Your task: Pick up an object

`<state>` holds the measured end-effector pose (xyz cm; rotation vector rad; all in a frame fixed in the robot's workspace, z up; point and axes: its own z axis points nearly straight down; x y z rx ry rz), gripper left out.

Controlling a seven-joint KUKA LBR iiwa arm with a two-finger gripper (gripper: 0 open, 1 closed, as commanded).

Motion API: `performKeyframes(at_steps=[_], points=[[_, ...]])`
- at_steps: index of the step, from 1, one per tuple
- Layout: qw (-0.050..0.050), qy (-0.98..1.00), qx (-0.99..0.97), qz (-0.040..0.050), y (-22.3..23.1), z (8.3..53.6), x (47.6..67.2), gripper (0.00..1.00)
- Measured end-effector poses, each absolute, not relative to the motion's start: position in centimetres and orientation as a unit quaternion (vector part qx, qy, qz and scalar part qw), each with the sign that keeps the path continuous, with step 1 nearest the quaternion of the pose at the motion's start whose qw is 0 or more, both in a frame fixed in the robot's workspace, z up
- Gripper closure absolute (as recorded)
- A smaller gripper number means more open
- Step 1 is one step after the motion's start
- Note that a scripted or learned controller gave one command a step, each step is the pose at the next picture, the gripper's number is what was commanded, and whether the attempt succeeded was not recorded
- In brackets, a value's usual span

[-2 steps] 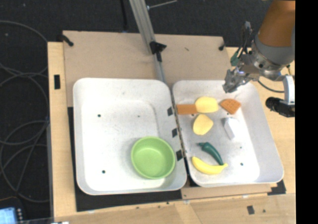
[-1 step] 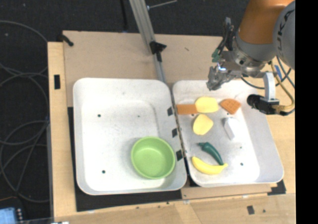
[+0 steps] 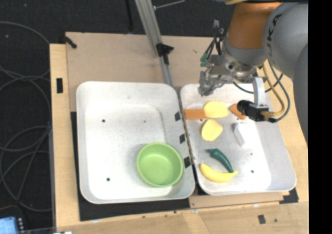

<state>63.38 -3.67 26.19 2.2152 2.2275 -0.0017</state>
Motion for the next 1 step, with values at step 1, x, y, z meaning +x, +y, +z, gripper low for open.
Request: performKeyframes(at_steps=[1], points=[[0.000,0.708,0.706,0.0007,1.67,26.63,63.33,1.00]])
